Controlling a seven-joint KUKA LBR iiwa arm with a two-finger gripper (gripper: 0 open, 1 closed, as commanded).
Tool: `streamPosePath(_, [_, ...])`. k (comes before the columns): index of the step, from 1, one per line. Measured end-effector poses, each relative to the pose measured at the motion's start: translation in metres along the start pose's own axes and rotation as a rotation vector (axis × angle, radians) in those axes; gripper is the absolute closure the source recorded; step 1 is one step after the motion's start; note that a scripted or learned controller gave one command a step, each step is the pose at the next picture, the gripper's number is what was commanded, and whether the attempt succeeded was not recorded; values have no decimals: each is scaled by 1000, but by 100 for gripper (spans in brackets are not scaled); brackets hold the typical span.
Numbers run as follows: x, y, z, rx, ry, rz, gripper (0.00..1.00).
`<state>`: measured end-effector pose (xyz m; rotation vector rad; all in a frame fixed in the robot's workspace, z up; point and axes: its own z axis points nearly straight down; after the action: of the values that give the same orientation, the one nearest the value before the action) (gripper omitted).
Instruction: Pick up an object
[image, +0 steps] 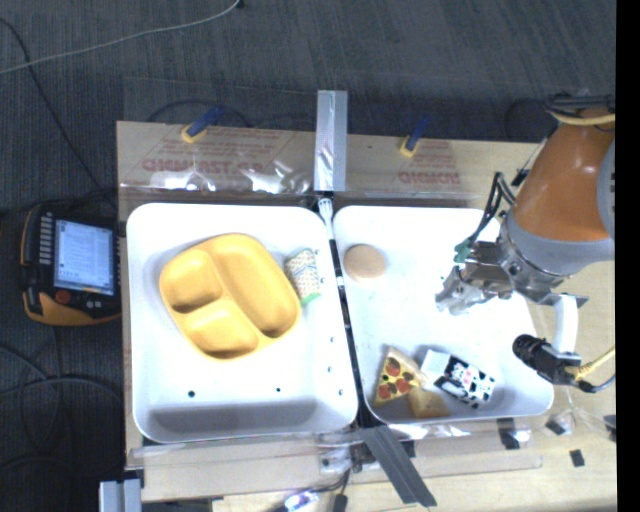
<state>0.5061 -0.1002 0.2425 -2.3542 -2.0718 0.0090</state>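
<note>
Pizza slice (399, 378) and black-white block (468, 381) at right bin (400, 225) front edge, below-left of gripper (458, 296) | fingers: can't tell if released or clenched, nothing seen between | step: approach, no pick yet | next: descend onto one item; cookie (365, 261) lies left | left bin (160, 400): yellow tray (228, 293) | tabletop (150, 150) wood, dark floor (60, 90).

We see two bins (230, 415) of smooth, glossy white plastic. In the left bin, the yellow divided tray (228, 293) looks like glossy moulded plastic. Behind the bins, the bench (470, 165) shows matt pale wood under a crinkled, shiny clear film (240, 175).
</note>
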Motion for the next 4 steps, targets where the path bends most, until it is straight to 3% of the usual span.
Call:
streamPosePath(1, [-58, 1, 17, 0, -1, -71, 100])
streamPosePath(2, [-101, -8, -43, -3, -1, -178, 100])
streamPosePath(3, [-52, -10, -5, -3, 0, -340, 100])
streamPosePath(4, [-127, -5, -46, -4, -3, -483, 100])
